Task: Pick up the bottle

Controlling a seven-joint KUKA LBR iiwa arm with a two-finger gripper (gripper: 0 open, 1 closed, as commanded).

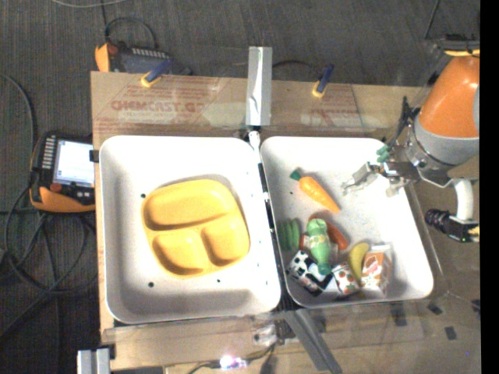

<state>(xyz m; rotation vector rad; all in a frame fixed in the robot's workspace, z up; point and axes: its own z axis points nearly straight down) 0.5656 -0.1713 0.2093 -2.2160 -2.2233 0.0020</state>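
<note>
Claw (360, 178) over right bin (405, 224), holding nothing.
Fingers apart; green bottle (316, 237) lies among toys, well apart.

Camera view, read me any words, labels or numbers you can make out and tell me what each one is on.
Red print on the cardboard sheet behind the bins: mirrored and blurred, unreadable.
Handheld pendant left of the bench: its lit screen is too small to read.
Small cartons in the right bin: printed graphics, no legible text.

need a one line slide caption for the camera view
Gripper hovers over the right bin above the carrot, apart from the green bottle; yellow tray in the left bin.
</note>
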